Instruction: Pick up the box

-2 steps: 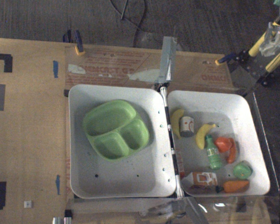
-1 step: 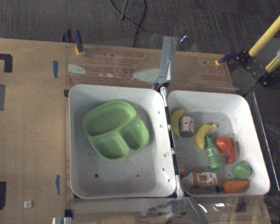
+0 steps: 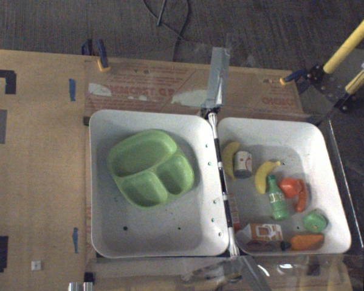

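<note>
Box lies flat at the near edge of the right bin, touching what looks like a carrot, untouched; the whole pick remains. Tool state: cannot be told.

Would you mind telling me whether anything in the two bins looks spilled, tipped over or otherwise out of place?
Nothing looks spilled or damaged. The green bottle lies on its side in the right bin, and the box lies flat against that bin's near wall beside the carrot. The green divided plate sits askew in the left bin.
</note>
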`<state>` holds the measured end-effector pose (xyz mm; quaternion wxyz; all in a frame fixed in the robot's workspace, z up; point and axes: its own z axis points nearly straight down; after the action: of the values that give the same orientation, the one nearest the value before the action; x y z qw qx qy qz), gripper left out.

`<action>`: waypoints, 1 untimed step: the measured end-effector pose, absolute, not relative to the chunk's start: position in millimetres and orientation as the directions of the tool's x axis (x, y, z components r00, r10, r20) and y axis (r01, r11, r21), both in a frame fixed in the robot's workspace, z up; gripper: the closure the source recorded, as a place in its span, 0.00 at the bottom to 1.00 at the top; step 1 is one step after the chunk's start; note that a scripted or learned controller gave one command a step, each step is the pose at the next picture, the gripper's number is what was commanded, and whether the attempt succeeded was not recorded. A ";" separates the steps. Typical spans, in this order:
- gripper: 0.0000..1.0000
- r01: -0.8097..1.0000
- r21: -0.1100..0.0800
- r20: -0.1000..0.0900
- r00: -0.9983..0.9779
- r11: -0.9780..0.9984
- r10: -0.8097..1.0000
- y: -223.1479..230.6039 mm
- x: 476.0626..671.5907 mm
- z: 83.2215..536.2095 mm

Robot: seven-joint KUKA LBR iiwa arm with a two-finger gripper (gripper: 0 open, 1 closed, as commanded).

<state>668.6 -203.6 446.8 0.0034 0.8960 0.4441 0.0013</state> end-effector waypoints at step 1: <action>1.00 0.799 0.011 -0.001 0.601 -0.601 0.799 -200.6 670.0 457.7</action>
<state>670.0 -200.6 457.7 0.0050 0.8947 0.4466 0.0018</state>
